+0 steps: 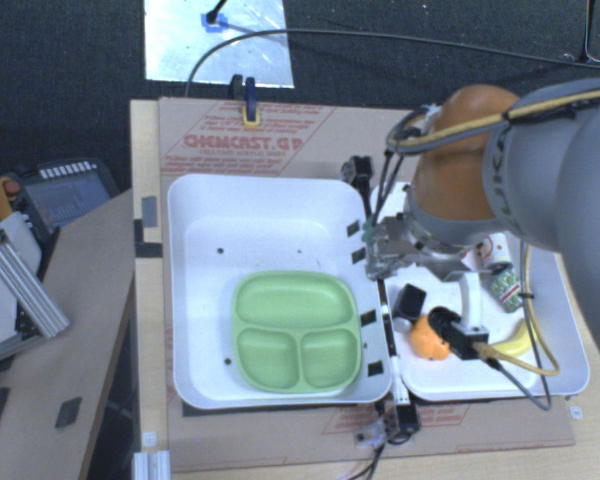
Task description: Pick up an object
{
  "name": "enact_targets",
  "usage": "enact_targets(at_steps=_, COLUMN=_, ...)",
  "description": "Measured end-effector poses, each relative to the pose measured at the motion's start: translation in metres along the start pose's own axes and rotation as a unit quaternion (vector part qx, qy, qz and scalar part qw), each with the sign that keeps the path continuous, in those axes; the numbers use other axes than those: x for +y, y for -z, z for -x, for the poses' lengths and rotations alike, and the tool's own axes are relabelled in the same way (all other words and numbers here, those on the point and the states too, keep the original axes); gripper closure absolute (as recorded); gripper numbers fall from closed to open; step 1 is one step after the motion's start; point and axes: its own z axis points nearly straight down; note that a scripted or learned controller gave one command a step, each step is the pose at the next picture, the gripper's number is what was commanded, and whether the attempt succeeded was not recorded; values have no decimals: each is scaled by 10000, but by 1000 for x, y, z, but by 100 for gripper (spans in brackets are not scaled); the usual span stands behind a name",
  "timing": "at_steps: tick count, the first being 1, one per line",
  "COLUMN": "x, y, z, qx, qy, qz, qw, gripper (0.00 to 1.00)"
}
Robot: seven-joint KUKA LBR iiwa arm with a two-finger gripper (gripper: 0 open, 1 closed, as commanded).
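My gripper (388, 256) hangs low over the left edge of the right bin (570, 368), close to the wall shared by the two bins. The big grey arm with its orange band covers much of that bin. A small orange fruit (429, 343) lies at the bin's front left, below the gripper and apart from it. A yellow banana (514, 341) lies to the fruit's right. A small can with a green and red label (501, 280) rests further back on the right, partly hidden by the arm. A small black thing (410, 300) sits just behind the orange fruit.
The left bin (195, 228) holds a green divided plate (296, 330) in its front half. Black clips sit along the wall between the bins. Cables run over the back of the bench and along the right bin's front.
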Motion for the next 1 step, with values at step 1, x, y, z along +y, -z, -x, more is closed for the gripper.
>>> enact_targets(at_steps=1, x=8, y=26, z=-56, qx=3, qy=-1, qz=11, qw=10000, gripper=100)
